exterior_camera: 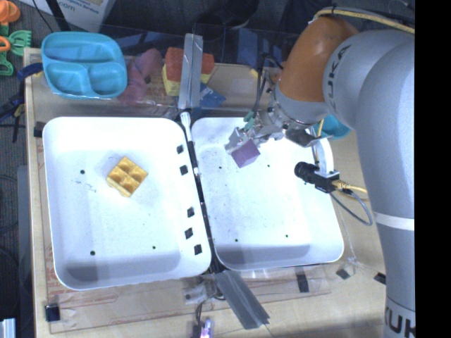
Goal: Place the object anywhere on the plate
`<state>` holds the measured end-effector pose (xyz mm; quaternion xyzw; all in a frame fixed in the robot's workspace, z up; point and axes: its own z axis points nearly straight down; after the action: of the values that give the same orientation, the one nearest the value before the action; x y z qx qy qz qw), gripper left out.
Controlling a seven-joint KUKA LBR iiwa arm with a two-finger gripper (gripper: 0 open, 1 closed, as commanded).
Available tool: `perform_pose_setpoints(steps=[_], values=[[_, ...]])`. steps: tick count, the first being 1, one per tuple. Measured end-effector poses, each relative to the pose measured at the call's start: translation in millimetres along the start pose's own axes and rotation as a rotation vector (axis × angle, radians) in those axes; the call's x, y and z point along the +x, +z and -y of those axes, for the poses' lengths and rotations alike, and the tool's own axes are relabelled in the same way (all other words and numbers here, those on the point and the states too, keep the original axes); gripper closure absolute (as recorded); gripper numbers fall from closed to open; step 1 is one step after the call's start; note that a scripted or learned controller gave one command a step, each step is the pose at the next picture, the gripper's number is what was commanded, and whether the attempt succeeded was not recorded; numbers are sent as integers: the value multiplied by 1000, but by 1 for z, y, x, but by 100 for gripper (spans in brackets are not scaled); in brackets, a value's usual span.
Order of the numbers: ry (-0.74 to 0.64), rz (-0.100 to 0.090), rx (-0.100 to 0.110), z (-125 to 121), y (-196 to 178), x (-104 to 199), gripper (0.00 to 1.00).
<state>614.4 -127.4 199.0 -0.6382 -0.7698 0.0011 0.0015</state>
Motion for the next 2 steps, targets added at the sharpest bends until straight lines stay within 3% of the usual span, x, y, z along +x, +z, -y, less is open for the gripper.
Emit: perform_pose_setpoints(steps=[1,2], values=[[-40,0,0,-30,-1,51,100],[134,1,0,-64,-14,129,100]])
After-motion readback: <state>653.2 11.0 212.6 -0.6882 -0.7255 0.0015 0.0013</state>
